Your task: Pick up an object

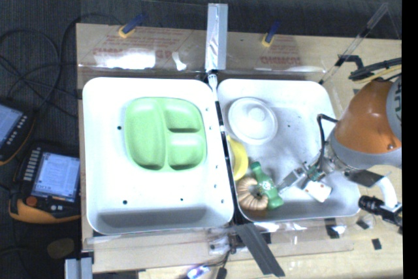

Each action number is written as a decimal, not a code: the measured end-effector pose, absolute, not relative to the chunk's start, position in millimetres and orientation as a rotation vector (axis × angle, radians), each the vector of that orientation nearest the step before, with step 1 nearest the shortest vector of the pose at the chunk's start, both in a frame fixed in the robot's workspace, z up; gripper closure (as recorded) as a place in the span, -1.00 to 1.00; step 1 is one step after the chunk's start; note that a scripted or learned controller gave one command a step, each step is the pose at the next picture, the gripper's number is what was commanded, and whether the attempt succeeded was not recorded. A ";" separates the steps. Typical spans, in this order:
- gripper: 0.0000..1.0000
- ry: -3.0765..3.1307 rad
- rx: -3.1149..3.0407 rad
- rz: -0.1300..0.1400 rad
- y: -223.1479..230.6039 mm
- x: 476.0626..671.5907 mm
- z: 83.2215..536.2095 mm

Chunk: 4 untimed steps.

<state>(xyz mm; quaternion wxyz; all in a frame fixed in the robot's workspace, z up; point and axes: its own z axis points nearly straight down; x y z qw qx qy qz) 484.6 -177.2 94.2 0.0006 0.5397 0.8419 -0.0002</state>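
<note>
camera view: gripper (pixel 302 174) low in the right bin (pixel 326 98) beside the green toy (pixel 266 187), whether clenched or released i cannot tell.

Light green divided tray (pixel 166 132) in white left bin (pixel 104 206); white bowl (pixel 251 119), yellow item (pixel 239 159), tan ring (pixel 251 194), green toy (pixel 266 186) in white right bin (pixel 326 101).

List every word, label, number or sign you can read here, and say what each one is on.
Nothing here is legible.
Reddish print on the clear sheet behind the left bin: too blurred to read.
Reddish print on the sheet behind the right bin: too blurred.
Handheld pendant screen: text too small.
</note>
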 end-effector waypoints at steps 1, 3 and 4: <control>-1.00 2.816 1.396 0.001 -138.6 531.5 152.7; 1.00 2.652 1.701 0.002 -106.2 483.1 109.0; 1.00 2.712 1.585 -0.005 -33.5 488.4 282.4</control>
